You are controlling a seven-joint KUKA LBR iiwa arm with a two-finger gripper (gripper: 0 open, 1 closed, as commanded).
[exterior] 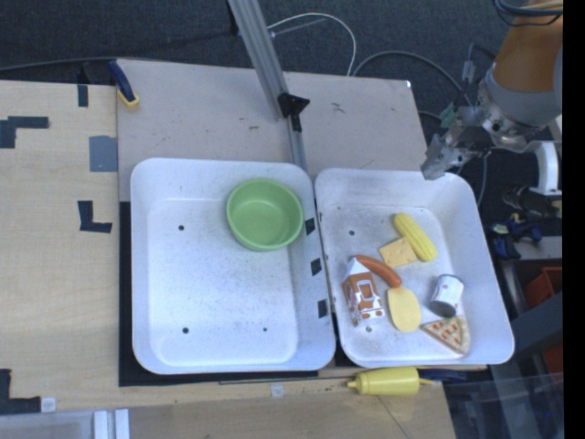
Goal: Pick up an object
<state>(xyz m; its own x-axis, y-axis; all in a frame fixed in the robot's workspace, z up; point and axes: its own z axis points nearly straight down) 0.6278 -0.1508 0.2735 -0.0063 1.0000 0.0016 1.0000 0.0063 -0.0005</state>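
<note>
**Inspector:** Where the task names no one object, I record the group in the right bin (475,210): a ridged yellow corn cob (415,236), a flat yellow cheese wedge (397,252) just beside it, an orange-red sausage (377,270), a small carton (363,300) printed orange and white, a smooth yellow oval piece (404,309), a short metal can (446,293) lying tilted, and a triangular pizza slice (447,334) near the bin's front corner. All lie loose on the bin floor, closely clustered.

**Clerk:** Any item hard to read?

**Inspector:** The carton's print is too small to make out. The sausage touches the carton's top edge.

**Clerk:** And the gripper?

**Inspector:** The gripper (441,161) hangs over the right bin's far rim, well apart from the cluster, with nothing between its parts. It is grey and blurred; whether the fingers are spread or pressed together I cannot tell. The arm's orange band is cut off at the top right.

**Clerk:** Surroundings?

**Inspector:** The left bin (155,273), white and speckled, holds a round green bowl (264,213), upright. A yellow squeeze bottle (388,381) lies on the table (55,245) in front of the right bin. A grey metal post (260,44) slants down between the bins.
</note>
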